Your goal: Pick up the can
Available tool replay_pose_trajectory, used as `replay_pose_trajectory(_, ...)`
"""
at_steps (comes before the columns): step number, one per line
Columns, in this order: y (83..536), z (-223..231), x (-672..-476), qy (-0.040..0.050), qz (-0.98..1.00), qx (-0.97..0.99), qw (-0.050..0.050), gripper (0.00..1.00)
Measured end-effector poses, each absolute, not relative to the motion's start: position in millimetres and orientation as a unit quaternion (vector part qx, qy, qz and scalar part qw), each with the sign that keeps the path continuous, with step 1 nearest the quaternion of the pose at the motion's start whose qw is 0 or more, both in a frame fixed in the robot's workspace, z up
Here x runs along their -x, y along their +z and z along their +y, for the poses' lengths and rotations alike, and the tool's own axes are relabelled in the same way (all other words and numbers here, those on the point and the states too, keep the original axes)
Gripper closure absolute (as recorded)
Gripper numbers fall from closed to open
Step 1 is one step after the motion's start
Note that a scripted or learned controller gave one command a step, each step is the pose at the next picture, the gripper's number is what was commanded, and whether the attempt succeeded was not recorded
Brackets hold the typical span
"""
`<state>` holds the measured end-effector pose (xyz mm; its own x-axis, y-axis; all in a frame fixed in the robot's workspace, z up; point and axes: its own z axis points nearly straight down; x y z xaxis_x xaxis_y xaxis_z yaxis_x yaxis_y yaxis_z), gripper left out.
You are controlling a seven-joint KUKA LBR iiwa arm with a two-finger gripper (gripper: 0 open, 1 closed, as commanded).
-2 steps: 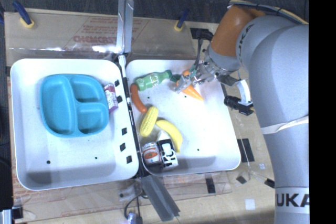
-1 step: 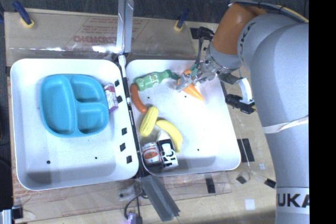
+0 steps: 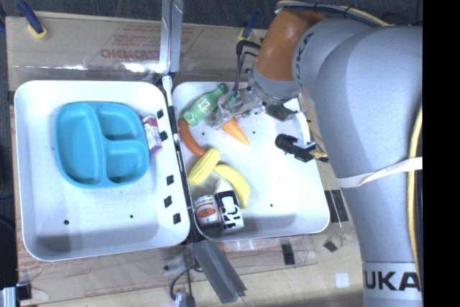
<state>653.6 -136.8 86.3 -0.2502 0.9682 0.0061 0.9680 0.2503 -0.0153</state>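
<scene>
Can [image 3: 206, 210] lies untouched beside the banana [image 3: 235, 183], well apart from the gripper [image 3: 241, 106]; its grip state unclear.

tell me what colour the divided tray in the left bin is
Light blue plastic divided tray, in the camera view.

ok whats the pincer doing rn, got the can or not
pincer: down at the far end of the right bin, by the green bottle and carrot; grip cannot be told
can: not held, lies at the bin's near edge
</scene>
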Motion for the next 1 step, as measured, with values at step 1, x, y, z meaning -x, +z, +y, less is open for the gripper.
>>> replay_pose_trajectory(1, 93.4, -136.3, -653.7, 0.0051, -0.792, 0.61, 0.008, 1.0)
